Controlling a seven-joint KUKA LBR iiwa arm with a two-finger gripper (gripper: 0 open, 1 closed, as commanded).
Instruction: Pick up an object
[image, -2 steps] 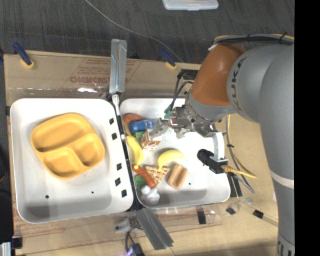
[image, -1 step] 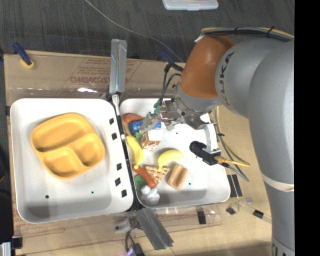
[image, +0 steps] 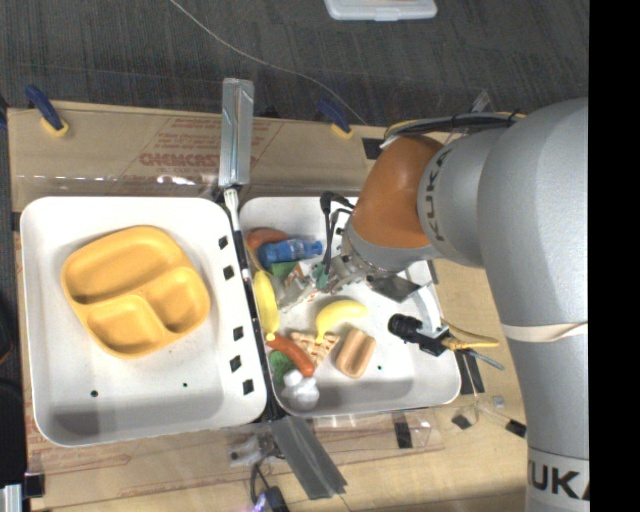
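The arm reached in from the right, and its gripper (image: 330, 268) hung low over the middle of the right bin (image: 430, 385), in the thick of the clutter there. Whether the gripper was open or closed could not be told; the orange wrist covered most of it.

The nearest candidate was the small yellow banana-shaped piece (image: 340, 314), lying just beside the gripper toward the bin's front edge, with its long axis running roughly left to right. A tan cylinder (image: 353, 352) lay just beyond it, tilted, nearer the front edge. The blue item (image: 292, 249) sat on the gripper's other side, toward the back-left corner, and a long yellow piece (image: 264, 302) ran along the left wall.

The left bin (image: 40, 400) carried a yellow divided tray (image: 135, 289), well apart from the gripper.
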